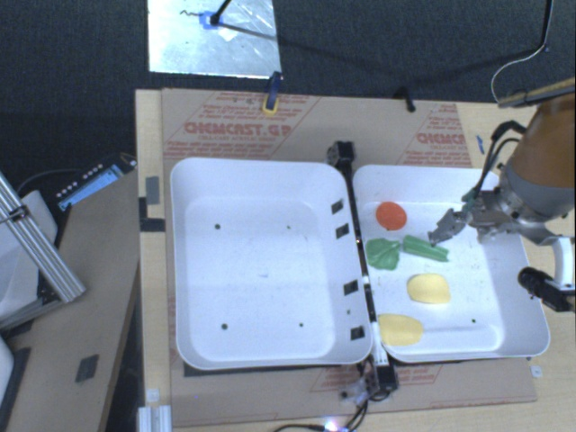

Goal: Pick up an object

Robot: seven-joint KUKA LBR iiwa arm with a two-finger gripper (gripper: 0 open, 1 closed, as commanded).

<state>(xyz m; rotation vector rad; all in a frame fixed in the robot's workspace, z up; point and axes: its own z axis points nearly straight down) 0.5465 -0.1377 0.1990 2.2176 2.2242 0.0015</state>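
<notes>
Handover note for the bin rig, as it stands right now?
End effector: low over the right bin, tip just beside the green strip; nothing seen between its fingers.
Right bin items: orange round piece, green leaf piece, yellow lump, second yellow piece at the near left corner.
Done: approach only.
Left: grasp and lift one object.

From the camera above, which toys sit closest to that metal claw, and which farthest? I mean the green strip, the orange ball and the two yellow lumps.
Measured from the gripper in the right bin:
1. Green strip, just below-left of the tip.
2. Orange ball, to its left, and the upper yellow lump, below it: too close to call.
3. Lower yellow lump, in the bin's near-left corner.
</notes>
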